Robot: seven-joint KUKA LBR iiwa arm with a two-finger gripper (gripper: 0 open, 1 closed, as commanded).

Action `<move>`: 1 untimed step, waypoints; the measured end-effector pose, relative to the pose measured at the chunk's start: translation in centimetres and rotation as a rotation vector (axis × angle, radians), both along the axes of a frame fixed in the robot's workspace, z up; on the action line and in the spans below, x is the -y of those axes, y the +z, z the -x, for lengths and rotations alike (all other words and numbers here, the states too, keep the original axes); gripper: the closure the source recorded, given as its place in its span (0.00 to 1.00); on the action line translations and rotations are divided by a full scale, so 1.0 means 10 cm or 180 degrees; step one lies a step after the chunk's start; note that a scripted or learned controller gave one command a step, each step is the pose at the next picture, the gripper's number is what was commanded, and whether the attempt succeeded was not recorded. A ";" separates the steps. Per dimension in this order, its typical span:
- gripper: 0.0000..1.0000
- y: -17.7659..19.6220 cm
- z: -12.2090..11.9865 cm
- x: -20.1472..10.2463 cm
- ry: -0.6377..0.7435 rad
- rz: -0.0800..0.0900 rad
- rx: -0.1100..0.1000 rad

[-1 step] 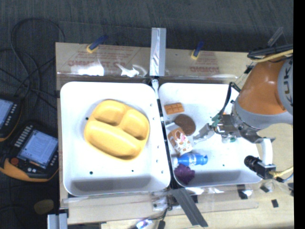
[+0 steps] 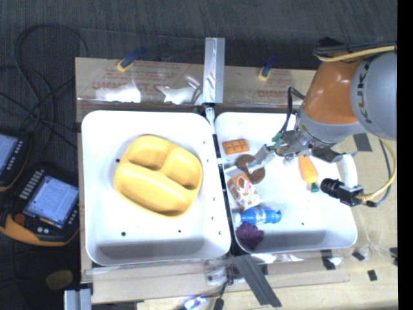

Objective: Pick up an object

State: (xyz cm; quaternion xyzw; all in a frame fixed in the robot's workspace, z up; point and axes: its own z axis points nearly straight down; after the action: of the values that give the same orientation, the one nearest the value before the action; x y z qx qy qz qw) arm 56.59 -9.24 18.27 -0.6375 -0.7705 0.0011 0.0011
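Note:
My gripper (image 2: 261,155) reaches down-left from the orange-banded wrist (image 2: 329,102) into the right bin (image 2: 322,234). Its tip lies over or against a brown round piece (image 2: 253,172) near the bin's left wall. An orange waffle-like square (image 2: 235,147) lies just behind that. A frosted pastry (image 2: 242,188) sits in front of the brown piece. A blue bottle (image 2: 261,216) lies on its side near the front, with a purple grape cluster (image 2: 250,236) beside it. An orange carrot (image 2: 308,170) lies under the arm to the right.
A large yellow bread-shaped toy (image 2: 158,173) takes up most of the left bin (image 2: 103,237). The divider wall (image 2: 218,173) between the bins runs close to the gripper. Clamps and plastic sheeting sit behind the bins. Handheld devices lie on the floor at far left.

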 end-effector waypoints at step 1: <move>0.00 0.00 -0.49 -0.16 -0.0352 0.0000 0.0000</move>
State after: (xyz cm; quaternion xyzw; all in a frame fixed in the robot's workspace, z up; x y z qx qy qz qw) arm 61.51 -7.67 18.26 -0.6790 -0.7341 0.0010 0.0012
